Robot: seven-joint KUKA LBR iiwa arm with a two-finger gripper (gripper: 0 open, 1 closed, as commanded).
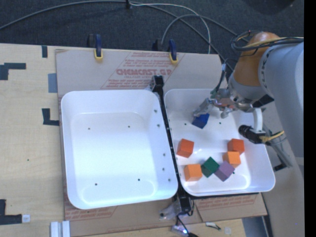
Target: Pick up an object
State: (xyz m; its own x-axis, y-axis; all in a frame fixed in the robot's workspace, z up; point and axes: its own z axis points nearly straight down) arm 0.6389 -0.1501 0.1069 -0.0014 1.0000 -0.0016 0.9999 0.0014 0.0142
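Blue block [200, 120] hangs tilted, pinched at its top between the narrowed fingers [206, 111].

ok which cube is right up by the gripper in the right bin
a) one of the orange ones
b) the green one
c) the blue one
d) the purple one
c: the blue cube lies just below the gripper near the top of the right bin, while the green cube, purple cube and the orange cubes sit lower in that bin.
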